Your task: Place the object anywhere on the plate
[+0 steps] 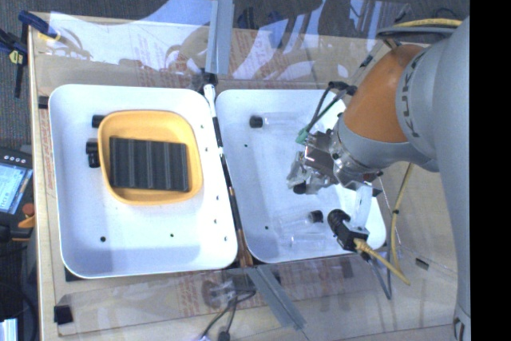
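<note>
**Ann:** Plate (148, 126) sits yellow in the left bin (72, 251), with a dark ribbed centre and nothing lying on it, so the job isn't done yet.

**Bo:** And the gripper (307, 173)?

**Ann:** It's right of the plate, across the seam between the bins, low over the floor of the right bin (247, 243). Open or closed, carrying something or not — I cannot tell. The wrist hardware hides it.

**Bo:** So where's the object?

**Ann:** My best candidate is a small dark piece (316, 216) on the white floor. It's right of the plate and nearer the camera, just beside the gripper on its near side. It looks apart from the gripper, not touching. It's too small to read a long axis.

**Bo:** What does the next move turn on?

**Ann:** If that's the object, I'd say a short shift towards the camera and a clean grab — then a carry leftward over the seam to the plate.
</note>
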Controlling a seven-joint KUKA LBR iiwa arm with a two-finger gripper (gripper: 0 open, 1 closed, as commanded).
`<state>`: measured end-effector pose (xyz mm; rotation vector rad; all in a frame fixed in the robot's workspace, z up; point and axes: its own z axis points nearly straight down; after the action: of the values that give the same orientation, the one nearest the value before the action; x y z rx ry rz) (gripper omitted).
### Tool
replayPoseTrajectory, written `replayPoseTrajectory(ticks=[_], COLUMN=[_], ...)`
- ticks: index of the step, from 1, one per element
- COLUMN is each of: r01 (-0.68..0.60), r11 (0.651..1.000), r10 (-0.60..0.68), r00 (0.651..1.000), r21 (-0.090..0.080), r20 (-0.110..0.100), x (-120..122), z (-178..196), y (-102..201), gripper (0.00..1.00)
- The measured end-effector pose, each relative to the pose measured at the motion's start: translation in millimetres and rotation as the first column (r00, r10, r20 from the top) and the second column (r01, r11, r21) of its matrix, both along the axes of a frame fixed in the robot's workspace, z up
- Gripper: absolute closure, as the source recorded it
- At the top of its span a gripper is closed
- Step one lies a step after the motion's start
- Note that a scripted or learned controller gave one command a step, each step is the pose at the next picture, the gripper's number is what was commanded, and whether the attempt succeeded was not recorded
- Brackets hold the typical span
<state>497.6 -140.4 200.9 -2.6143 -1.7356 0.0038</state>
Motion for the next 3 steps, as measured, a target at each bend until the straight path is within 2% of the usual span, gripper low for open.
replayPoseTrajectory(ticks=[1,2,3], r01=[-0.15,-0.318,-0.613], r11=[0.989,0.948,0.79], r10=[0.15,0.319,0.613], r00=[0.989,0.948,0.79], r21=[0.0,0.002,0.003], r20=[0.0,-0.003,-0.001], x=[34.4,69.9,82.4], z=[54.6,14.1,-3.6], y=[30.4,88.8,139.2], gripper=[1.0,1.0,1.0])
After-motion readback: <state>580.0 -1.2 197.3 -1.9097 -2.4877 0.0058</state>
